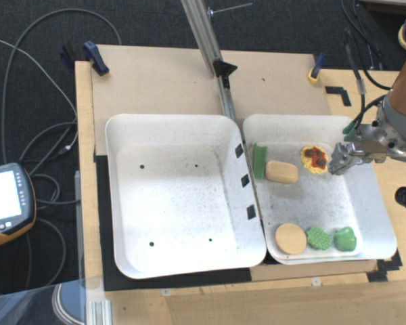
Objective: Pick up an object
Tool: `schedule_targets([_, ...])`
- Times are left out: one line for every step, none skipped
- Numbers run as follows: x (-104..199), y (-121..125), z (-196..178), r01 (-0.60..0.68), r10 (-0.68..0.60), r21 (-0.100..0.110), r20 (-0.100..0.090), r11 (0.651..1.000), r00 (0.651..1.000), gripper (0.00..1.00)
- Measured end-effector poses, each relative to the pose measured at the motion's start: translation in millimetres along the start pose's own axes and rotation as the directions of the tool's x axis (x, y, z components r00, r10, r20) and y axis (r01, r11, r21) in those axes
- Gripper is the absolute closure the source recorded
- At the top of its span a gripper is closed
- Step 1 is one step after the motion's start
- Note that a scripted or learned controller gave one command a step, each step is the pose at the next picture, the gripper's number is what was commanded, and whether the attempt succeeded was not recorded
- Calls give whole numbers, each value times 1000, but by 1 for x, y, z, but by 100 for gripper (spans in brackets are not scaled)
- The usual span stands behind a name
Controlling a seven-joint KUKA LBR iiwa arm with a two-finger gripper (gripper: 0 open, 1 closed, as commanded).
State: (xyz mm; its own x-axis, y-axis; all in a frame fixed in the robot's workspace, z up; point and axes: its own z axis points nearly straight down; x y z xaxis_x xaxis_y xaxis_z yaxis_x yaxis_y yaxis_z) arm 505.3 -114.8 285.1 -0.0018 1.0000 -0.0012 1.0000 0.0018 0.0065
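Note:
The right bin (pixel 365 202) holds several toy foods. A small yellow pizza with red topping (pixel 314 158) lies near the bin's back right. A tan bread loaf (pixel 282 172) lies left of it, and a green block (pixel 259 161) stands against the bin's left wall. Along the front edge sit a round tan bun (pixel 291 238), a knobbly green piece (pixel 318 238) and a smooth green piece (pixel 345 239). My gripper (pixel 340 162) hangs just right of the pizza, low over the bin; its fingers are dark and blurred together.
The left bin (pixel 122 181) lies beside the right one, with a metal pole (pixel 201 29) rising from the gap between them. Blue clamps (pixel 95 56) hold the board's back corners. Cables and a pendant lie off the bench to the left.

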Motion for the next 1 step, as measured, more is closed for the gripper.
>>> schedule_targets([50, 25, 1, 5, -5, 3, -2, 1000, 1000, 100])
